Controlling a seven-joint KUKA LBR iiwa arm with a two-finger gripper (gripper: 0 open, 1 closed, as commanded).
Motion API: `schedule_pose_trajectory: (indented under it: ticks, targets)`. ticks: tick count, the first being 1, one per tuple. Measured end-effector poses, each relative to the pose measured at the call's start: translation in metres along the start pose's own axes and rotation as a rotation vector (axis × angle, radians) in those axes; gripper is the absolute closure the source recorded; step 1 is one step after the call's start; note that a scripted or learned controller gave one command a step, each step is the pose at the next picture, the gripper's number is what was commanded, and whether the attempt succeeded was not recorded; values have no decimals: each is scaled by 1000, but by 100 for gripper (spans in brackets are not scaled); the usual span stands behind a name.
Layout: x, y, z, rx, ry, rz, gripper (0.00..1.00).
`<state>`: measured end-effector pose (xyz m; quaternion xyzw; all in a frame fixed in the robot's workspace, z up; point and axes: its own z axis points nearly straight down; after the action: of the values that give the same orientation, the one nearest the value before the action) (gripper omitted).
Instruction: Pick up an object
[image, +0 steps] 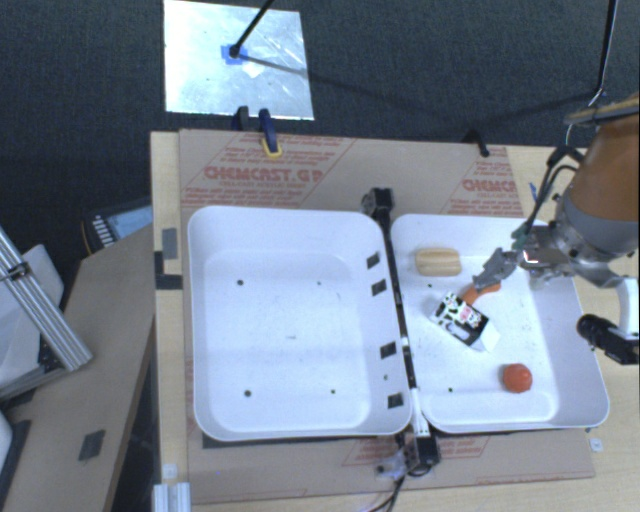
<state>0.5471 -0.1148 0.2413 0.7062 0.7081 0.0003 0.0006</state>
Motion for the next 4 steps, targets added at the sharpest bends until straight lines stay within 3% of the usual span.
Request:
schedule_pose_trajectory:
  ticks: [1,2,3,4]
  targets:
    - [28,-35,113,11,4,0,0]
    - [2,-62,94,2,0,4,0]
    - [26,-57,-35,-15,-1,-5,0]
    - [25,-58,-39,-5,-1,-4,100]
